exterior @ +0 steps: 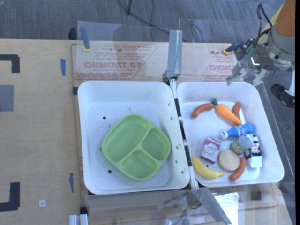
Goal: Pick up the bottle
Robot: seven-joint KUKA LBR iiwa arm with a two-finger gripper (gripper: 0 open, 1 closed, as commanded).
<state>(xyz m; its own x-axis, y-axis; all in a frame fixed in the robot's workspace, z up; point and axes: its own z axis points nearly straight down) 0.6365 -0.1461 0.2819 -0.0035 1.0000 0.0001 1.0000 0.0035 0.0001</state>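
The blue bottle [239, 130] with a white cap lies on its side in the right bin [268, 125], near the middle of its right half. A carrot [227, 112] lies just behind it and a small can [242, 144] touches its front. My gripper [245, 78] hangs over the back rim of the right bin, well behind the bottle and above it. Its fingers are spread open with nothing between them.
The right bin also holds a sausage [202, 109], a second sausage [236, 108], a red box [211, 150], a banana [206, 169], a round bun [228, 160] and a small carton [254, 150]. A green divided plate [136, 146] sits in the left bin [93, 102].
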